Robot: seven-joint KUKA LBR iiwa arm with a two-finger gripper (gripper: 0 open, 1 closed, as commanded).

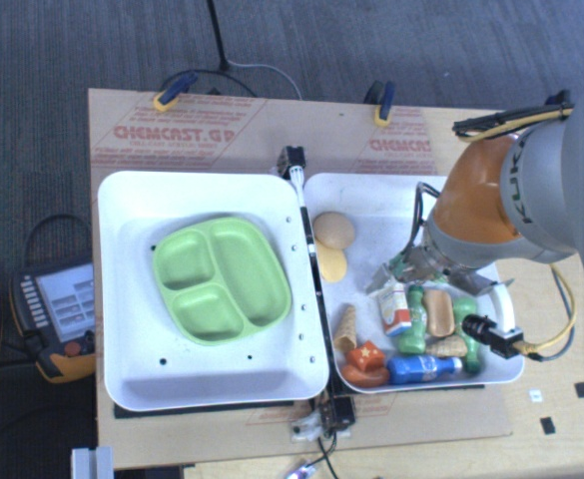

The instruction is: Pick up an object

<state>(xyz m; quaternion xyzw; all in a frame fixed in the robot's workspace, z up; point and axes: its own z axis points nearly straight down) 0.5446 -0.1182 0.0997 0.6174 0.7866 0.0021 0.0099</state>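
Nearest the camera, along the front wall of the right bin [371, 193], lie a blue bottle [424, 369], a red toy [364, 359] and an ice-cream cone [345, 324], packed close together. Just behind them sits a cluster of small play foods: a white carton with a red label [396, 309], a hot dog [438, 312] and a green piece [412, 342], all touching or nearly so. My pincer [408, 267] is down in this bin, right at the far edge of that cluster, just above the carton; my own wrist covers it, so I cannot tell whether it is released or clenched, and I see nothing held. My orange band [476, 203] hangs over the bin's right side. To the pincer's left, apart from the pile, a tan round bun [333, 230] and a yellow disc [331, 263] rest near the dividing wall. Across that wall, the left bin [132, 357] carries a green divided plate [222, 277]. Farther back, two clamps [383, 103] grip the desk [301, 128].
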